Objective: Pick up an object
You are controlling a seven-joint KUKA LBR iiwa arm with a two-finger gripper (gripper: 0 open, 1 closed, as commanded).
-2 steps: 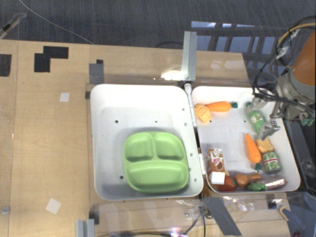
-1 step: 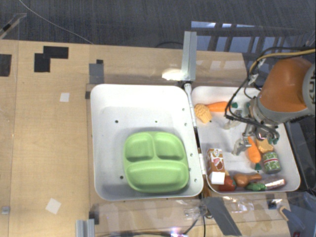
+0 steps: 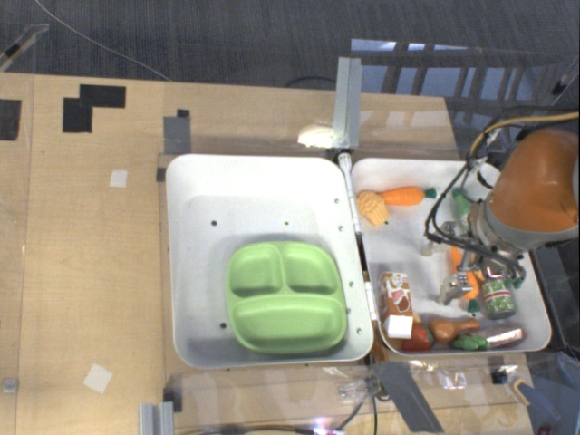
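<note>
Camera view, looking down at a slant: bench of pale wood carries two shallow white bins side by side. Left bin holds a green divided tray and nothing else that I can make out. Right bin holds the pickable clutter: a toy carrot near its far wall, a yellowish lump just beside the carrot, a small carton near the dividing wall, a red piece, a brown piece and a sausage-like piece along the near wall, and a small can toward the right.

The arm reaches in from the right, its orange band above the wrist, and the gripper hangs low over the right bin, close to an orange object and just beside the can. From this angle the wrist and cables hide how the gripper is set, so I cannot tell how far open it is or whether it has anything.

The step in hand looks like closing in on the orange object. To do it well, I would centre on that one piece, keep clear of the can, and descend straight before closing.
</note>
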